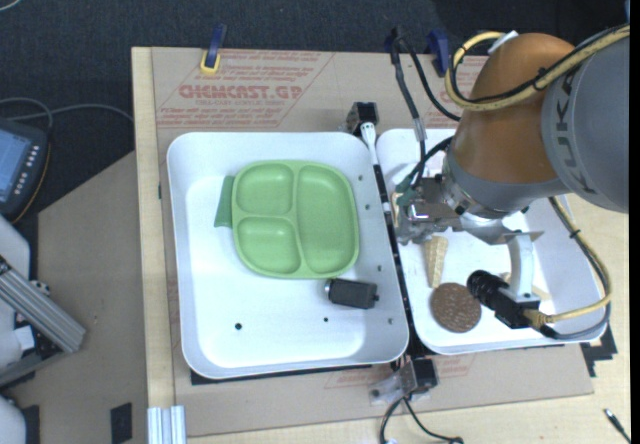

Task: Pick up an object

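Gripper (418, 212) low at right bin's (570, 277) left edge, centre-right of frame; jaw state unreadable, probably hidden by the wrist. Tan wedge (436, 259) and brown disc (456, 307) just below it. Green tray (296, 218) and dark block (351, 293) in left bin (200, 262).

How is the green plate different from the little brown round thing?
The green plate is big, squarish and split into three sections; the brown disc is small, round and flat. The plate lies in the left bin, the disc in the right bin. Both lie flat.
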Available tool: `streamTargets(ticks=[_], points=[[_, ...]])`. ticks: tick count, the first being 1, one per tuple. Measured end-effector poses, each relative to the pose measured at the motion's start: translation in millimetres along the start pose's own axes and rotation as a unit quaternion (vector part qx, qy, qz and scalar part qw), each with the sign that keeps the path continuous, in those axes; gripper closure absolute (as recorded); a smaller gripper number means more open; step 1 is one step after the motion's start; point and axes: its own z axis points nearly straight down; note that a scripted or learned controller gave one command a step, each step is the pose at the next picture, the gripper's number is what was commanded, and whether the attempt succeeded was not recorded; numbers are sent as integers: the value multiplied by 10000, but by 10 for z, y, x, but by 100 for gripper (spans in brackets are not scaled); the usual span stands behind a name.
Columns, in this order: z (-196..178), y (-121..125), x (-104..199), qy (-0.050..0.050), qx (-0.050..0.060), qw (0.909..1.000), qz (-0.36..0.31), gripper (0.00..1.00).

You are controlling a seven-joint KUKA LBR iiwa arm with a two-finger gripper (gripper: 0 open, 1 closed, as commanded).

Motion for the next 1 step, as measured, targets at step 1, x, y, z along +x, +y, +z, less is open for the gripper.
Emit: streamTargets(ticks=[1], points=[[13,-10,556,-4,3,10000,4,100]])
